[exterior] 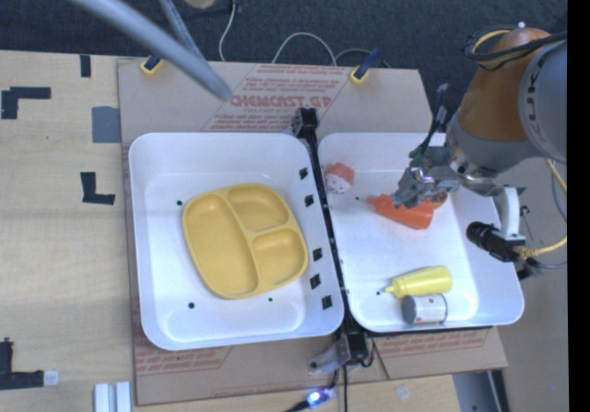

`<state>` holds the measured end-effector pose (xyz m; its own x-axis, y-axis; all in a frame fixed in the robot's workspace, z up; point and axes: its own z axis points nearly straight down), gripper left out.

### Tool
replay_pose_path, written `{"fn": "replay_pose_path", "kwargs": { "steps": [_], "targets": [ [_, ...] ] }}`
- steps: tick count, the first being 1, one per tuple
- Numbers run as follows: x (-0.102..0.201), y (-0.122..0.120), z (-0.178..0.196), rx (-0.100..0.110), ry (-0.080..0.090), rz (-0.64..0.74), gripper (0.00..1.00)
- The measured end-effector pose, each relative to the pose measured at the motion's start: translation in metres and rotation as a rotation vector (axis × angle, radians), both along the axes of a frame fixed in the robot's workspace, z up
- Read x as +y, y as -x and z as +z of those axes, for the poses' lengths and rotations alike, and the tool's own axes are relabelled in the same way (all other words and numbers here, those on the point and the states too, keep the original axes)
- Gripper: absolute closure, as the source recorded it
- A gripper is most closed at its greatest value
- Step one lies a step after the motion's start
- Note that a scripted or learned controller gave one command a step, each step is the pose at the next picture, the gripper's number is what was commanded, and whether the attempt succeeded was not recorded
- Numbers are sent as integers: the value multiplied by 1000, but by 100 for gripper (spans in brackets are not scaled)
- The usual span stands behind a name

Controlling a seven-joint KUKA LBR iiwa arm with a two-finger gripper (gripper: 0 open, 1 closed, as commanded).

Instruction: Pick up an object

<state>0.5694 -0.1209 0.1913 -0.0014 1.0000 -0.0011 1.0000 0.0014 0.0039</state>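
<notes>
Camera view. Two white bins sit side by side on the surface, meeting at a black divider. The left bin point(147, 217) carries a yellow compartment plate point(244, 240), lying flat near its middle. The right bin point(479, 304) carries the loose items: an orange wedge-shaped object point(406, 213) toward its far side, a small red-and-white piece point(338, 177) close to the divider, a yellow bottle point(420, 282) lying on its side near the front, and a grey-and-white cylinder point(424, 309) just beside that bottle.

The arm reaches in from the right, and the gripper point(415, 187) is lowered directly over the orange wedge-shaped object, its tips at or touching the upper end. Judgement: this is the chosen target, the gripper being placed for a top-down grasp. The object appears to rest on the bin floor, not lifted. Whether the gripper is spread or pressed together cannot be told; dark metalwork masks the tips
</notes>
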Motion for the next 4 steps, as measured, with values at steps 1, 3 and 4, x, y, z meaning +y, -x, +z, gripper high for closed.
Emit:
{"fn": "replay_pose_path", "kwargs": {
  "steps": [1,3,4],
  "targets": [
    [0,-1,53,0,0,0,100],
    [112,-47,45,4,-3,6,100],
    [168,-63,48,4,-2,5,100]
  ]
}}
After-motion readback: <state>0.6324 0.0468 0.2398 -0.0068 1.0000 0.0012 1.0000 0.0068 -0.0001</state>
